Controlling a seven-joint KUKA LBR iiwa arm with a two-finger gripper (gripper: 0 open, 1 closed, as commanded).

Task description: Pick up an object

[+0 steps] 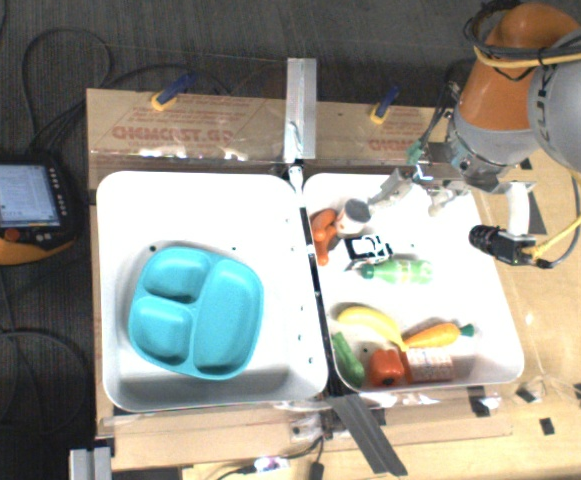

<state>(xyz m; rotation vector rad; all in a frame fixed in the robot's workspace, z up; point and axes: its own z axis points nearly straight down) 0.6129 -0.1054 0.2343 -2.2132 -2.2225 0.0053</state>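
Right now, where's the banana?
In the camera view, the banana lies in the right bin, near its front, left of the carrot.

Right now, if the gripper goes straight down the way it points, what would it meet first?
Probably bare floor of the right white bin at its far end. The gripper hangs beyond the green plastic bottle, and the grey round object lies to its left. Depth is hard to judge from this view.

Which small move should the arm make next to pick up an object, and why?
Probably lower the gripper toward the green bottle. It hangs above the right bin's far end with nothing between its fingers, and the bottle lies just in front of it, apart from the banana and carrot.
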